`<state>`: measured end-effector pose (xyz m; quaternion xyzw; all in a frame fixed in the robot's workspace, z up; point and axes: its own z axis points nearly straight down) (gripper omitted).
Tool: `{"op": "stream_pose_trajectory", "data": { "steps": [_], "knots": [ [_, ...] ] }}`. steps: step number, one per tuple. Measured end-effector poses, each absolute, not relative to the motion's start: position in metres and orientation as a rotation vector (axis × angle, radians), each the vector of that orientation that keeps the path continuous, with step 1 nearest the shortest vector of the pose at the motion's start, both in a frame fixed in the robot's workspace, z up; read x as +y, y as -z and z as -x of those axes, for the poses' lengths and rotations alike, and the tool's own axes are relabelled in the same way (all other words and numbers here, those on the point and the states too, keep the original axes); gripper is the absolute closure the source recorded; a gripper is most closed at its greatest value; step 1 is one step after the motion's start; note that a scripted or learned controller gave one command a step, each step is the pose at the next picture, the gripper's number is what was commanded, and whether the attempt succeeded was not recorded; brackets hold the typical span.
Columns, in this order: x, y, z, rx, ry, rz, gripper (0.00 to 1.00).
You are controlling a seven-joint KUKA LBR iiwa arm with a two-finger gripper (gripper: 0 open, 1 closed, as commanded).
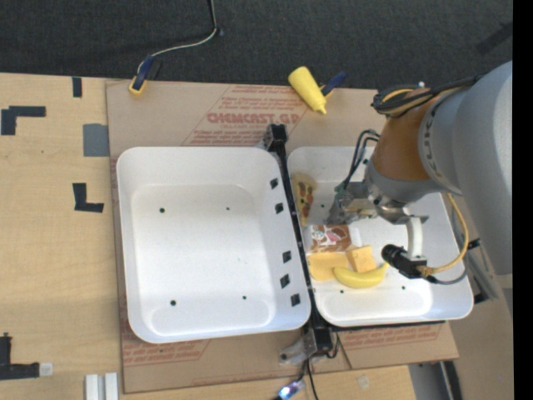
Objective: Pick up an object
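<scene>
Hand (346,209) state cannot be determined; wrist obscures it. Directly below it lies a small printed packet (327,238), probably light and crinkly: grip across its width. Beyond lies a banana (360,278), likely soft and curved.

Arm (433,148) low, wrist bent leftward
</scene>
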<state>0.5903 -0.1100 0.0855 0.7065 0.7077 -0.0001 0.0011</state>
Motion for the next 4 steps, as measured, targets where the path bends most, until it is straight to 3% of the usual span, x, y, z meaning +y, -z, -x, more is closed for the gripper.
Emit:
{"op": "stream_pose_trajectory", "data": {
  "steps": [1, 2, 3, 4],
  "knots": [
    [-0.077, -0.191, -0.611, 2.223, -0.011, -2.21, 1.0],
    [-0.008, -0.339, -0.64, 2.224, -0.023, -2.201, 1.0],
    [0.041, -0.305, -0.604, 2.231, 0.004, -2.218, 1.0],
    [0.118, -0.438, -0.63, 2.228, -0.022, -2.203, 1.0]
  ]
}}
